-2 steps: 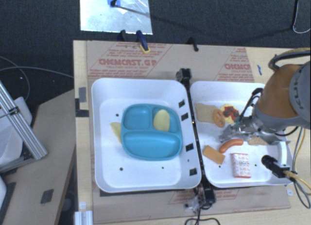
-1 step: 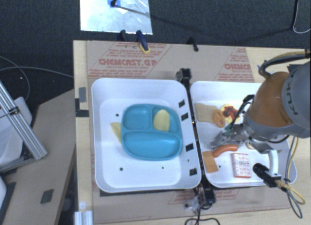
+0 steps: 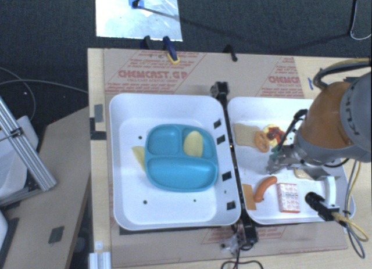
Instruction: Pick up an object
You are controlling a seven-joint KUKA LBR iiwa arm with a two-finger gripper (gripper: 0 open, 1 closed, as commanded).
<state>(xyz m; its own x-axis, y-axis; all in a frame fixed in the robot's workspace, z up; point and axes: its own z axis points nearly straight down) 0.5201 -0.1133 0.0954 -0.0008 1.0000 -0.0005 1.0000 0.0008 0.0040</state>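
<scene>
"CHEMCAST GP" on brown board (image 3: 152,70)

We look down from one fixed camera above the bench (image 3: 192,67), tilted at a slant, both white bins (image 3: 168,102) side by side mid-frame, the arm (image 3: 340,122) entering from our right, dark floor beyond.

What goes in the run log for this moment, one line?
arm: over right bin | pincer: low above hot dog, no grasp seen | left bin: blue tray

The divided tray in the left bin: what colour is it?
Light blue tray, seen best in the camera view.
</scene>
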